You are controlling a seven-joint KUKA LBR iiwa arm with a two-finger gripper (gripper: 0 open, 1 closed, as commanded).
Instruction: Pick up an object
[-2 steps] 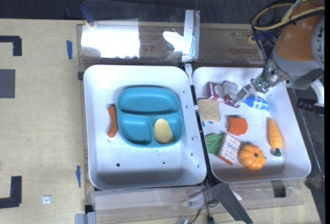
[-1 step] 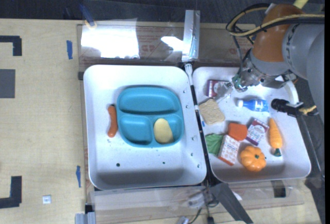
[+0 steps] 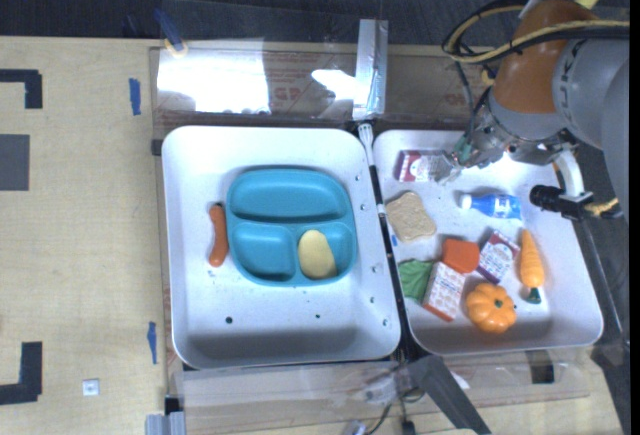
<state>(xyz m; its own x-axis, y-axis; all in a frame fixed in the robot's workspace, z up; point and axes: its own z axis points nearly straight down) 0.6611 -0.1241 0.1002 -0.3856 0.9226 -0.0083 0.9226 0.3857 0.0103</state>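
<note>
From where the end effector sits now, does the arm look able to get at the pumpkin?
Probably yes. The pumpkin lies uncovered at the right bin's near edge, nothing on top. The end effector is over that bin's far end; the carrot crowds one side.

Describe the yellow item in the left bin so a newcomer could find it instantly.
Start at the left white bin, which holds a blue divided tray. In the tray's lower right compartment lies a pale yellow lemon. It is the tray's sole content; the orange hot dog lies outside it.

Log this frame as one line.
arm: over right bin's far edge | pincer: low beside small packet | left bin: blue tray holds yellow item | pick: not yet seen
</note>
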